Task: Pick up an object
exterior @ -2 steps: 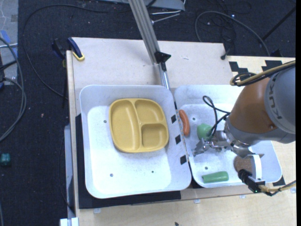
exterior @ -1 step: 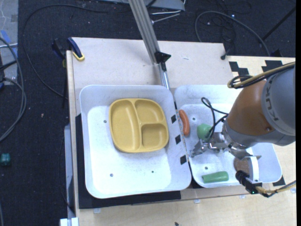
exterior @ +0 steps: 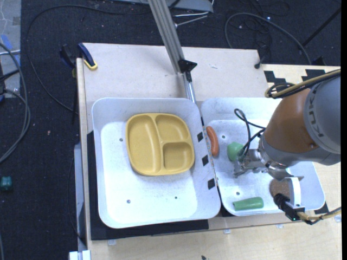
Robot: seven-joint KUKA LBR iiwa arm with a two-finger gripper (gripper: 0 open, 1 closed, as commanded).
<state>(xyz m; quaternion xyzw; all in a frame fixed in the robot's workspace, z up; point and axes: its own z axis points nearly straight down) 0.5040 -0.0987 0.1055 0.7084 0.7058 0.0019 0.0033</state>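
The arm reaches in from the right over the right bin (exterior: 225,111). Its gripper (exterior: 242,167) hangs low in the middle of that bin, just below a round green object (exterior: 235,150). An orange-red sausage shape (exterior: 213,141) lies near the bin's left wall. A green cylinder (exterior: 248,203) lies flat near the bin's front edge. Beside the wrist, at the lower right, rests a brown round object (exterior: 280,188), partly hidden. I see nothing between the fingers.
A yellow divided plate (exterior: 160,143) lies in the left bin (exterior: 108,194). A metal pole (exterior: 168,28) slants down from the back to the wall between the bins. Black cables loop over the arm's wrist.
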